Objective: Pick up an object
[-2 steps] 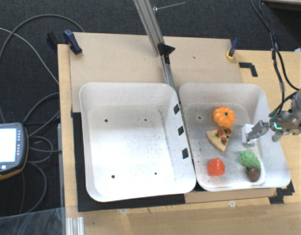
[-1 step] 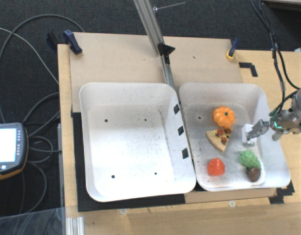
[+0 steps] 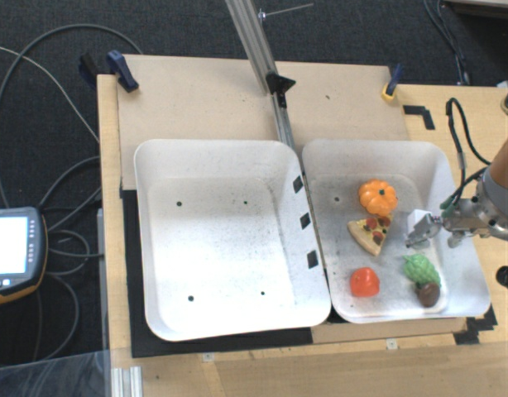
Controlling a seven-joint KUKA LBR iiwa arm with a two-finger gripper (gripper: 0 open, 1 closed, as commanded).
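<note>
Bench [image 3: 196, 98] boards carry two white bins side by side. On the left sits the left bin [image 3: 155, 172]; beside it, touching along the middle edge, is the right bin [image 3: 337, 160], where the objects lie. An orange pumpkin [image 3: 377, 196] rests near its centre, a pizza slice [image 3: 368, 234] just below it, and a red tomato [image 3: 364, 282] nearer the front wall. Further right a green leafy piece [image 3: 419, 266] lies against a brown lump [image 3: 428, 294]. I reach in low from the right, wrist level, my gripper [image 3: 421, 228] over the bin floor just above the green piece; whether it is spread or clenched I cannot tell.
</note>
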